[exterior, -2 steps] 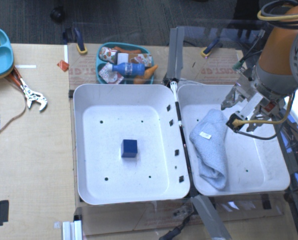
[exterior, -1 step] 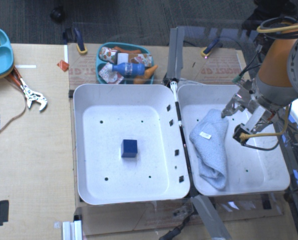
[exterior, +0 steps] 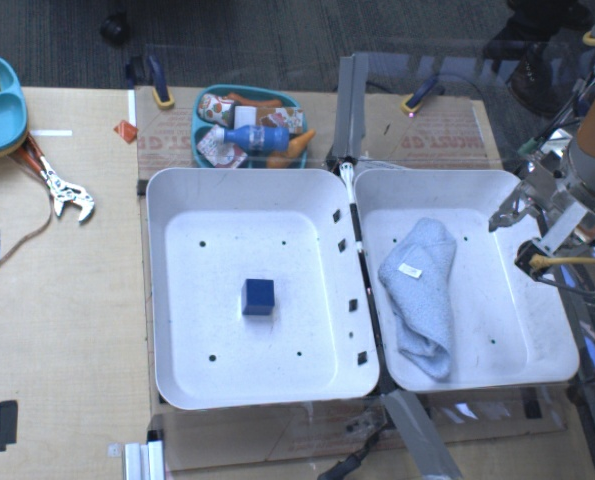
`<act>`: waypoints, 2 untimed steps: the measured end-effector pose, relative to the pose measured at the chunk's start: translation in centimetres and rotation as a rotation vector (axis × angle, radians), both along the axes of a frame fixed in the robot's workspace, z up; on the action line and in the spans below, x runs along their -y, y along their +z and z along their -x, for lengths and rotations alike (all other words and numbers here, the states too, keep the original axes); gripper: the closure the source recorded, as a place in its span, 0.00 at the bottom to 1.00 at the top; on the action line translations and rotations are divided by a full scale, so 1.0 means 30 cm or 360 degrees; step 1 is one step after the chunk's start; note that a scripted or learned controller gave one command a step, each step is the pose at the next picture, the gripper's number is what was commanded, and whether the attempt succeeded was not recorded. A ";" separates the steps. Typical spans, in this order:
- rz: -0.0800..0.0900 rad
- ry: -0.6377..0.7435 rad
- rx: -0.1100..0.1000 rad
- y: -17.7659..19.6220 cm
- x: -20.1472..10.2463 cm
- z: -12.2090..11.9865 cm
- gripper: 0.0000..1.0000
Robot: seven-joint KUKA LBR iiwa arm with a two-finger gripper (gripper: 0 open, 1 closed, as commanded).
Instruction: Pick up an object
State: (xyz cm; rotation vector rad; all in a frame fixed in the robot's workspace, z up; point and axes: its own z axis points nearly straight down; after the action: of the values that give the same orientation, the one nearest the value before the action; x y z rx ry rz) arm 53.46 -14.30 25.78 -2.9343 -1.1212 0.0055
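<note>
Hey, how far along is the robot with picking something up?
Done: nothing lifted yet; the blue block sits in the left bin, the light blue cloth in the right bin. In hand: the gripper hovers at the right bin's edge. Left: reach, grasp, lift.

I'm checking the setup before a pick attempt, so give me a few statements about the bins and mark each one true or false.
1. A blue block lies in the left bin. True.
2. The light blue cloth lies in the left bin too. False: it lies in the right bin.
3. The gripper holds the cloth. False: it is at the right bin's right rim, apart from the cloth.
4. A wrench lies on the bench left of the bins. True.
</note>
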 end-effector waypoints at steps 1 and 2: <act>0.0000 -0.0148 -0.0002 0.033 0.158 -0.003 0.00; -0.0001 -0.0266 -0.0004 -0.191 -0.028 -0.207 0.00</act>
State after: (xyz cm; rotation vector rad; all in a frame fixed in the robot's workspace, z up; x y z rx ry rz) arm 59.66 -13.47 20.05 -3.0157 -0.8721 0.0087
